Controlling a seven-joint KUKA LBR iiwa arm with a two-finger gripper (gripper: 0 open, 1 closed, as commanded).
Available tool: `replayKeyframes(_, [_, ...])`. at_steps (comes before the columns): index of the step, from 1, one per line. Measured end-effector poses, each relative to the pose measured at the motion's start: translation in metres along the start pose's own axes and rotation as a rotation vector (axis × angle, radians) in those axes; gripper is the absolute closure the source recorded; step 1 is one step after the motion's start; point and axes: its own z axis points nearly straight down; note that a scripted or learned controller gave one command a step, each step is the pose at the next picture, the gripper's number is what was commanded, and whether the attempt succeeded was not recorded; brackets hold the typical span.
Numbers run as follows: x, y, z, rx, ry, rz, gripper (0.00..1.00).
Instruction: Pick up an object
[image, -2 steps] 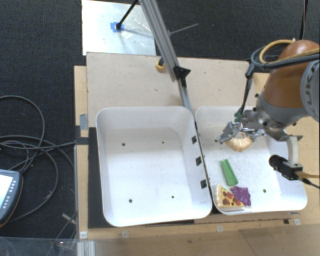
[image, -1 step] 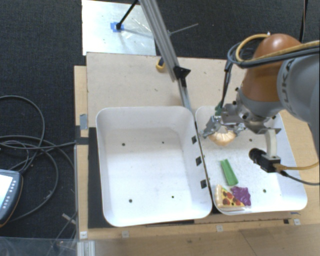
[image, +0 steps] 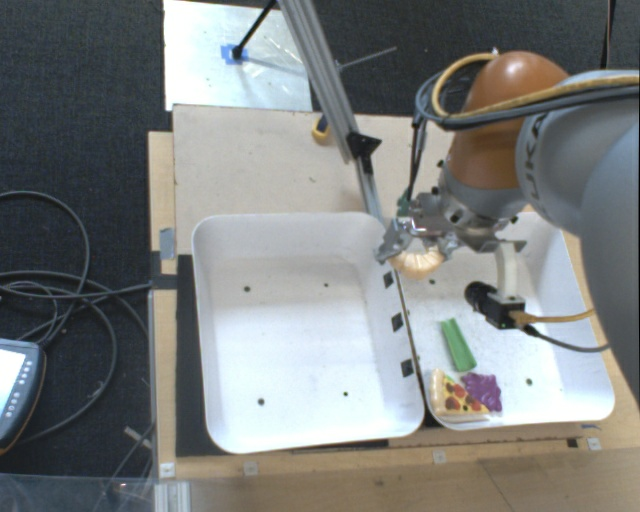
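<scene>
The grey arm (image: 570, 130) is leaning in over the right bin (image: 585, 300), placing its gripper (image: 418, 245) at the bin's upper left corner beside the divider, presumably because the target is lying there. A tan, ring-shaped object (image: 418, 263) is sitting directly beneath; whether the jaws are closing on it, I cannot tell. The green block (image: 459, 345) is lying well apart.

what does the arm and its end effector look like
The arm is bulky, rounded and grey, with a glossy orange band above the wrist. Black and yellow cables loop over that band. The end effector is a compact metallic grey assembly beneath it.
</scene>
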Motion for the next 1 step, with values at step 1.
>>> replayKeyframes(1, [0.0495, 0.0296, -0.0102, -0.002, 0.002, -0.002, 1.0])
